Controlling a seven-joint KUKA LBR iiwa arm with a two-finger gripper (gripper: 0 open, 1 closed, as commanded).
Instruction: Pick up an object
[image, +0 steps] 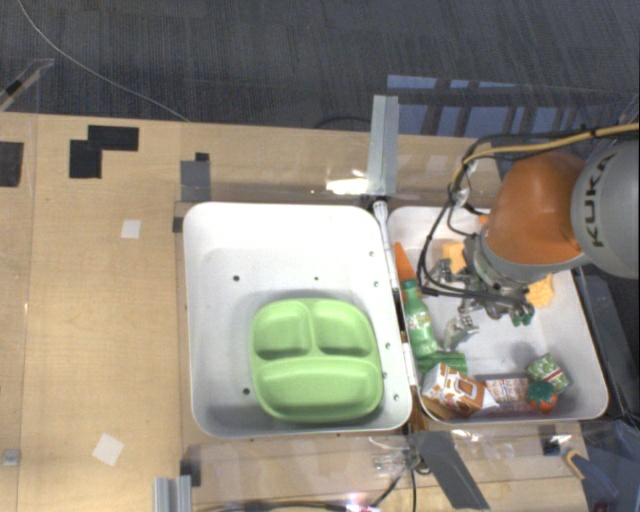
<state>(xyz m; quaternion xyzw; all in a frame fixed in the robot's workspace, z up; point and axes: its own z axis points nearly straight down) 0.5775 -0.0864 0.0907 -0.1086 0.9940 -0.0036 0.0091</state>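
Bins sit side by side: the left bin carries a green divided plate toward its front edge. In the right bin, a green bottle lies along the left wall and a brown packet along the front edge; the gripper hovers mid-bin, whether parted or closed I cannot tell.

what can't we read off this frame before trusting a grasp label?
- Gripper: sits under the arm's orange band in the camera view; too small and cluttered to judge a grasp.
- Orange item: mostly hidden by the wrist, identity unclear.
- Brown packet: print too small to read.
- Right bin: back part covered by the arm.
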